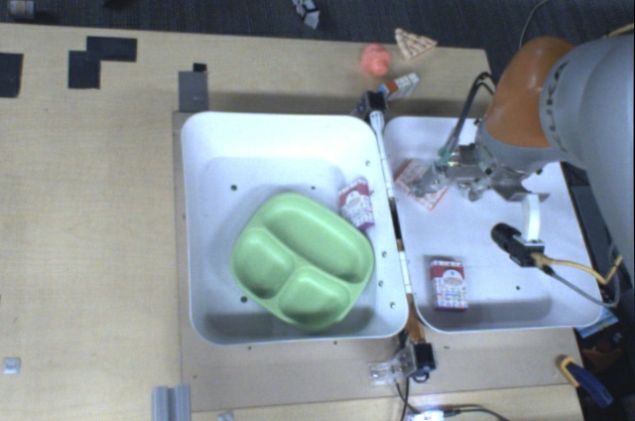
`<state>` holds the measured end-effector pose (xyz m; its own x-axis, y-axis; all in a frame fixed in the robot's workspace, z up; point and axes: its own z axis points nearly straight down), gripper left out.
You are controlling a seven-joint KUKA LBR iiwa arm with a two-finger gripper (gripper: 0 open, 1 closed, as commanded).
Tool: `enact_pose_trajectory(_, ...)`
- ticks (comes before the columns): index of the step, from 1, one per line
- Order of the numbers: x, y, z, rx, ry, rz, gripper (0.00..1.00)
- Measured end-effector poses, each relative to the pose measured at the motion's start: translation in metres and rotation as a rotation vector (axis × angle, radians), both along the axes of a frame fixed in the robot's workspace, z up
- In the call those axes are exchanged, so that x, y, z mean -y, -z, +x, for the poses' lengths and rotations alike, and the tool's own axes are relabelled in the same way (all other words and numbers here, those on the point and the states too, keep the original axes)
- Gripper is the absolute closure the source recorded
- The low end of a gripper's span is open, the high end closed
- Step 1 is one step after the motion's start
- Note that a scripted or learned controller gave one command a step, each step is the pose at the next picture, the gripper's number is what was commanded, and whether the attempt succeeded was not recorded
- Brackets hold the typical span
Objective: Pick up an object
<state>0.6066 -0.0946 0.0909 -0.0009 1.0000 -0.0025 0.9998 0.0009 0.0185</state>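
Crumpled red-and-white packet (pixel 411 179) sits right at the tip of the gripper (pixel 446 168), on its side away from the arm, in the right bin (pixel 516 315). From my feed it looks to be touching or nearly touching the tip, but I can't confirm a hold. I also can't tell whether the gripper is open or closed; the wrist hardware blocks the view. The gripper is low over the bin's back half, close to the divider between the bins.

Working outward from the gripper:
- Red-and-white box (pixel 448 282): toward the camera from the gripper, same bin, lying flat near the front wall, well apart from the packet.
- Small red-and-white pouch (pixel 355 204): just past the divider, in the left bin (pixel 198 210), leaning at its near wall.
- Green divided plate (pixel 303 258): further out past the pouch, tilted, filling most of the left bin's floor.
- Behind the gripper, outside the bins on the bench: small tube (pixel 402 86), pink ball (pixel 375 60), tan wedge (pixel 415 43).
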Motion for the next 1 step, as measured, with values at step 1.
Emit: enact_pose_trajectory(1,-0.0017,-0.0127,0.0027,0.007,-0.002,0.003,1.0)
